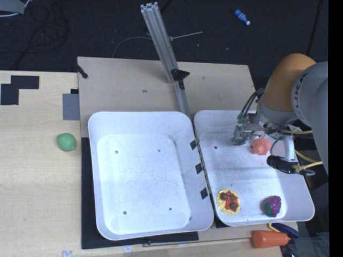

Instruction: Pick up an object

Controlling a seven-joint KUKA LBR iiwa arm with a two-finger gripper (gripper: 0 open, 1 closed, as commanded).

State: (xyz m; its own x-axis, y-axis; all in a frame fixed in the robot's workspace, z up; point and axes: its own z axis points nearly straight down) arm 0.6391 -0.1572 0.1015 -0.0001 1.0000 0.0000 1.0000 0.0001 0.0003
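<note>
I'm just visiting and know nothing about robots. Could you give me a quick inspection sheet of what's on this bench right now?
Surface: two white bins, left bin and right bin, on a tan board.
Job's things: in the right bin, pink lump, yellow-and-red piece, purple cluster.
Clutter: green ball left of the bins; orange object at the front edge.
Grippers: tool low over the right bin, beside the pink lump.
Cables: wires by the wrist.
Surroundings: metal rail, dark floor.

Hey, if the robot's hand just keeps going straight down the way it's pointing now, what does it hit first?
Most likely the bare floor of the right bin: the hand points down just left of the pink object. Depth is hard to judge from this slanted view, so it might graze that object's edge.
</note>
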